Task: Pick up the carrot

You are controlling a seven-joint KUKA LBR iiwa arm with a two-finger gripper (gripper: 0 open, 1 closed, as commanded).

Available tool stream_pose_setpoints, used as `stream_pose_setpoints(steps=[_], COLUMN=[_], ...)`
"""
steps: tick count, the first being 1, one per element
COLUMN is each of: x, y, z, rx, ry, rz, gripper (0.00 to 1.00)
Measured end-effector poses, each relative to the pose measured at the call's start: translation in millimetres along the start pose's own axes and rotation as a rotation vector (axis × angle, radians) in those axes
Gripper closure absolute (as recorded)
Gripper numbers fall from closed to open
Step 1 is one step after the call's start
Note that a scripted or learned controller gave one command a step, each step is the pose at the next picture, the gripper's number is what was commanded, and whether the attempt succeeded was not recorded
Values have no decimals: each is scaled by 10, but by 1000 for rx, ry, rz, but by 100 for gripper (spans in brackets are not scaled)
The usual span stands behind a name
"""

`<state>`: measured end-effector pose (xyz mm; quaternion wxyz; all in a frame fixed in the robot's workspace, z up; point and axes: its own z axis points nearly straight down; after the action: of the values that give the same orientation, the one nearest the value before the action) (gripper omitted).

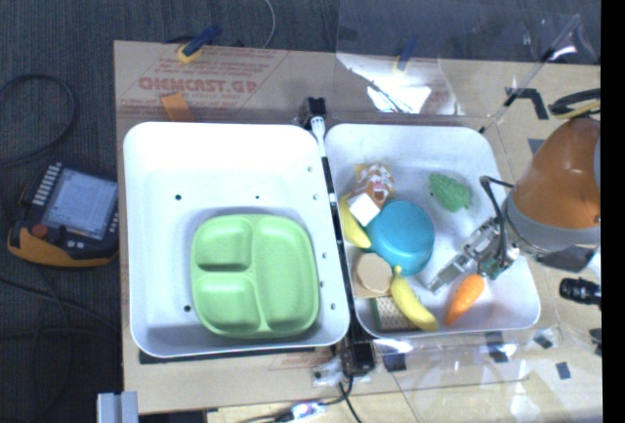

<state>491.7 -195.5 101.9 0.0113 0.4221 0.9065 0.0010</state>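
The orange carrot (466,298) lies in the front right corner of the right bin (508,314), pointing down and to the left. My gripper (476,262) hangs just above its thick upper end, low in the bin, touching or nearly touching it. The arm's orange band (562,179) rises to the right of the gripper. I cannot make out how the gripper stands around the carrot.
Left of the carrot in the right bin are a blue bowl (402,235), two bananas (412,303), a tan round item (372,273), a white cube (363,209) and a green item (450,190). The left bin (156,177) holds a green divided plate (256,274).
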Motion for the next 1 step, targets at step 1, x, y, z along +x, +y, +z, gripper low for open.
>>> stream_pose_setpoints(steps=[1], x=[116], y=[84], z=[101], rx=[0], ry=[2], rz=[-498], gripper=[0])
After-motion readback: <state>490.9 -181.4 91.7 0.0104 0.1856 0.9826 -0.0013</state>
